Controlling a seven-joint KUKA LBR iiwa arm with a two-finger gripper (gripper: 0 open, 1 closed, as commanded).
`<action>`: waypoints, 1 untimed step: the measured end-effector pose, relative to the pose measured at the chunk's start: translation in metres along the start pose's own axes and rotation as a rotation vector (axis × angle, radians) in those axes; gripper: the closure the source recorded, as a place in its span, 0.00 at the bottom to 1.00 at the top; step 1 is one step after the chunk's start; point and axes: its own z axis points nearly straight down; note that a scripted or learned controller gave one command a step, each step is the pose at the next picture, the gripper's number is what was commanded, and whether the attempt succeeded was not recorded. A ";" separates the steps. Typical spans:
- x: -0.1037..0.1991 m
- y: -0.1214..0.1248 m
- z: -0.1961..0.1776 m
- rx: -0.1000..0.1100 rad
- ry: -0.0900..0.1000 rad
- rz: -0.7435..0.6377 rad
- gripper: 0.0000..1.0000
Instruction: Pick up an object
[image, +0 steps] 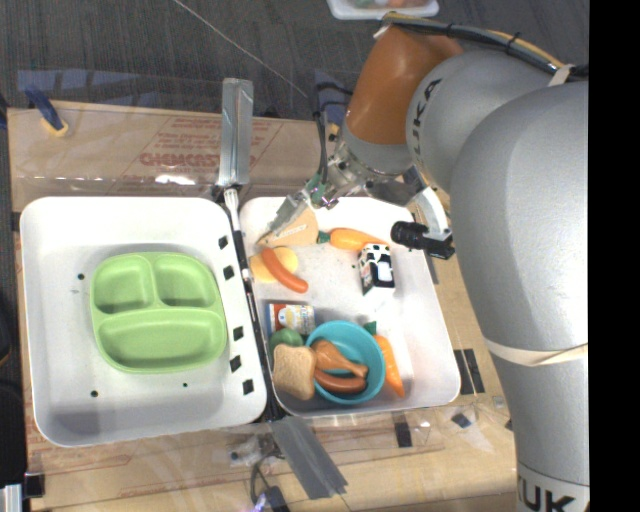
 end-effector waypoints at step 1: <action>-0.013 -0.094 0.089 0.017 0.008 0.257 0.00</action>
